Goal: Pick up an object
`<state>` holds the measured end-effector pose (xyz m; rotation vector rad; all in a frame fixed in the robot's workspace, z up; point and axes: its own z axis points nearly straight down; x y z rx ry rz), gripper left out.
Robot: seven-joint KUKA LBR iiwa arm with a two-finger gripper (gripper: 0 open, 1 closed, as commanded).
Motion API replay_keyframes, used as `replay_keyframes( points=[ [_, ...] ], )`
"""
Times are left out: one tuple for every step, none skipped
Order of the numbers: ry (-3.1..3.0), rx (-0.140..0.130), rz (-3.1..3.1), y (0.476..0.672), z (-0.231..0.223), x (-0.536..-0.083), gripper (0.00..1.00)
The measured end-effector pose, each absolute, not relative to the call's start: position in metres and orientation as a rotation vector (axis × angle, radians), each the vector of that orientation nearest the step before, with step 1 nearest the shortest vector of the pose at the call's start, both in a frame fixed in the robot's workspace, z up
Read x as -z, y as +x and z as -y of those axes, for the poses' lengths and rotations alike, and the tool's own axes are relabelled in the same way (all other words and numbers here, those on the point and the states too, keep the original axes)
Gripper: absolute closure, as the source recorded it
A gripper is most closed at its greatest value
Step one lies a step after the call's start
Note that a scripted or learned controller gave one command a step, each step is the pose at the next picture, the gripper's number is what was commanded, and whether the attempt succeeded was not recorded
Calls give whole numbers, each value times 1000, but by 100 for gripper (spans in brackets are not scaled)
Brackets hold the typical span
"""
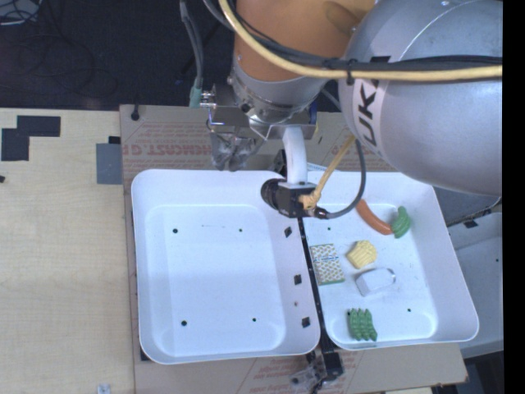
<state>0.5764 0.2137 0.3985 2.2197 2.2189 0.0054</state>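
My gripper [230, 153] hangs above the far rim of the left bin [141, 245], near its back right corner, with nothing visibly in it. The objects lie in the right bin [461, 302]. An orange toy carrot with a green top [377, 219] rests toward the back. In front of it sits a yellow corn-like piece [361, 254]. A small patterned square pad [327, 263] lies by the bin's left wall. A white cup-like piece [374, 281] is in the middle, and a green ridged item [361, 324] lies near the front.
The two white bins stand side by side on a brown cardboard sheet [164, 142]. Pale bench top [57, 245] stretches to the left, with dark patches on it. The grey arm [426, 72] looms over the back of the right bin.
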Motion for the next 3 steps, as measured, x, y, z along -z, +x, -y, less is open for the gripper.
replay_keyframes(
  points=[
    [2225,-4,-2215,519,-139,-461,100],
    [2214,-1,-2230,529,-215,-491,100],
    [2219,-2,-2225,542,-244,-540,100]
  ],
)
